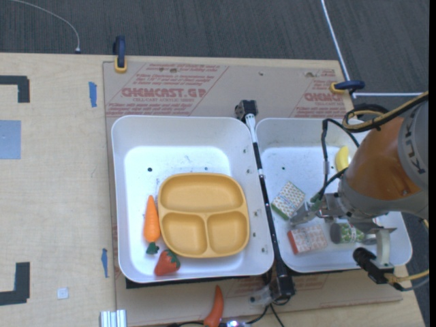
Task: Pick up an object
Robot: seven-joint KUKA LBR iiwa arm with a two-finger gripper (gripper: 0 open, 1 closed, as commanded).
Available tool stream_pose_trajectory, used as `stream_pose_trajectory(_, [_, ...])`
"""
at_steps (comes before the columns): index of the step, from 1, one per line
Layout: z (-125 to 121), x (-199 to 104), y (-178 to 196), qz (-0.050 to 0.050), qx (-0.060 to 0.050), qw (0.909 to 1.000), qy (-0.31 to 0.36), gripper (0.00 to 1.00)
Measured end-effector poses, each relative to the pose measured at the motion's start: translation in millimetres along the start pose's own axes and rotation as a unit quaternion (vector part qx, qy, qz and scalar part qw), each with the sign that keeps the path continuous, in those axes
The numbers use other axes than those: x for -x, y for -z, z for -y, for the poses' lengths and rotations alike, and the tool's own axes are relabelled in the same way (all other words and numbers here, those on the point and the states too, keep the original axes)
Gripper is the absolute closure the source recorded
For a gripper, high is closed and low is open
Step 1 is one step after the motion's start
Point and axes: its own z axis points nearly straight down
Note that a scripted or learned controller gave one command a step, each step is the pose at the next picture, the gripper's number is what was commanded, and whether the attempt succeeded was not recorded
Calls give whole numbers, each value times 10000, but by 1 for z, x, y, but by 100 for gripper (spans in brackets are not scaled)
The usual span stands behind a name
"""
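The arm's orange wrist point(383, 162) hides most of the right bin point(300, 145), and the end effector point(310, 208) grip state cannot be told.

two white bins point(129, 182), one yellow divided plate point(203, 214), one carrot point(151, 219), one strawberry point(167, 263), two small packets point(289, 199)

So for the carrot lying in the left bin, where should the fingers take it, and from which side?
Probably across the thick orange middle of the carrot, coming straight down from above. It lies flat on the left bin floor, lengthwise along the yellow divided plate, tight against its left rim. The bin-wall side looks freer, though the plate-side finger has little gap.
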Motion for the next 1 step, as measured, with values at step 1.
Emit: stream_pose_trajectory(1, [-2, 3, 12, 32, 42, 10000, -14, 100])
